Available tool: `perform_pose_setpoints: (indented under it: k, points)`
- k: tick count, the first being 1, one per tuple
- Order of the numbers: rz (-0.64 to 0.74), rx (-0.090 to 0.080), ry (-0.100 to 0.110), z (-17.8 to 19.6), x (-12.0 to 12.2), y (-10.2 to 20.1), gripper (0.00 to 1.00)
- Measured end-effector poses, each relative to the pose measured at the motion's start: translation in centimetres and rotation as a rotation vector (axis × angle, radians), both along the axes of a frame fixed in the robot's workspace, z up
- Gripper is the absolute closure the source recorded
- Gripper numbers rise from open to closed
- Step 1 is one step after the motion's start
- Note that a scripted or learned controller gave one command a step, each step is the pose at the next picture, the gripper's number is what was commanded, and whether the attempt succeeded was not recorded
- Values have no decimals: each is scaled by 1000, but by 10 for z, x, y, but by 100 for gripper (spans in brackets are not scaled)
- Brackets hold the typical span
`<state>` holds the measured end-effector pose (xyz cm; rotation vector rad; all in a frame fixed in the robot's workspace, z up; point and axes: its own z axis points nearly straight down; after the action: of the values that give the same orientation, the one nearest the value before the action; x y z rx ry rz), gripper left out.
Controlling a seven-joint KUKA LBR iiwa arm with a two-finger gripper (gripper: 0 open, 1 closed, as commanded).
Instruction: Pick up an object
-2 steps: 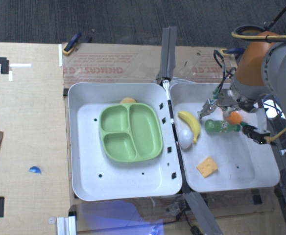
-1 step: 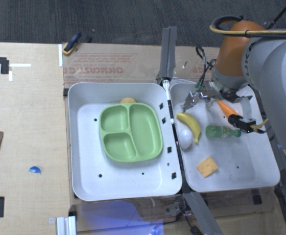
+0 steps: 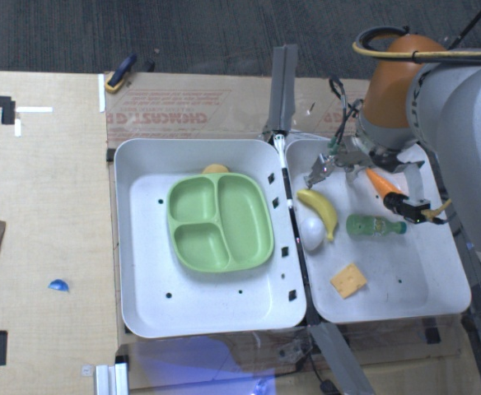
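Observation:
My gripper [image 3: 319,174] hangs low over the far left corner of the right bin [image 3: 422,290], just above the top end of a yellow banana [image 3: 323,210]. Nothing shows in its grasp. A white egg-shaped object [image 3: 311,231] lies against the banana's left side. To the right of the banana a green bottle [image 3: 374,225] lies on its side. An orange carrot [image 3: 381,182] rests under the wrist, partly covered by it. A small orange cracker-like square [image 3: 348,281] sits nearer the front of the bin.
The left bin [image 3: 142,295] holds a green divided plate [image 3: 221,220] with a small yellow object [image 3: 215,169] peeking out behind its far rim. A grey divider post [image 3: 282,89] stands between the bins at the back. The arm covers the right bin's far right side.

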<state>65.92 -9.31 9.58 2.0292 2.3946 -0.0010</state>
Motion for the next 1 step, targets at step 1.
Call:
perform_pose_setpoints:
  k: [1]
  points:
    - [82,1,2,-4,-35,-14,0]
